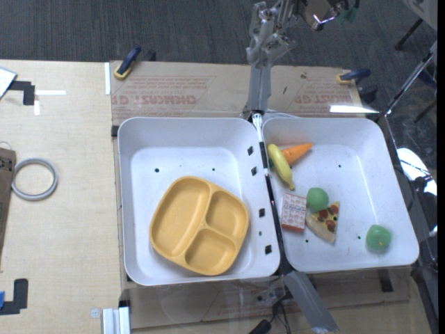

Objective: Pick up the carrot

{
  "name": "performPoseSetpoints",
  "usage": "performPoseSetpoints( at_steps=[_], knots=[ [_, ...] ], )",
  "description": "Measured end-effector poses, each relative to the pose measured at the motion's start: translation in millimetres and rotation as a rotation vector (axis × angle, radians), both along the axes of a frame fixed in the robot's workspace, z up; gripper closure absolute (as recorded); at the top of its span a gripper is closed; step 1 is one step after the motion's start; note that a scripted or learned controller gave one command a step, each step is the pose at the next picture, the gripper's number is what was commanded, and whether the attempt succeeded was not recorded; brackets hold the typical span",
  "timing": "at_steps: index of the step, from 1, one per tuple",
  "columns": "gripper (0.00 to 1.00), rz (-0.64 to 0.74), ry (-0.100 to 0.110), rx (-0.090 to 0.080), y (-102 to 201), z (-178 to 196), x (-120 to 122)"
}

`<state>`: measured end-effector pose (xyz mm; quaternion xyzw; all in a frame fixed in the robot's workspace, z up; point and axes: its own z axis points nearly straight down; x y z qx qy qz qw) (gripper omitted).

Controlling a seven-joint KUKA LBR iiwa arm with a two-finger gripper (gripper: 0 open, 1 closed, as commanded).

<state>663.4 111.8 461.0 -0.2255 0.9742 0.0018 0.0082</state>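
Two white bins (139,186) sat side by side; the carrot (297,152) lay in the right one, touching a banana (280,164) near the shared wall. The gripper (268,37) hung beyond that wall, jaw state unclear.

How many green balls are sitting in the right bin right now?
2. One green ball lies mid-bin, touching the pizza slice and beside the small card. The other green ball sits alone near the bin's front right corner. Nothing looks big enough to hide a third.
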Motion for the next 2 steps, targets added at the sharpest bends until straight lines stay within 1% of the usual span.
performPoseSetpoints(
  at_steps=[1, 2],
  knots=[
    [1.0, 0.266, 0.012, -0.007, 62.9, -19.6, -3.5],
    [1.0, 0.261, 0.006, -0.004, 62.2, -9.7, -2.0]
  ],
)
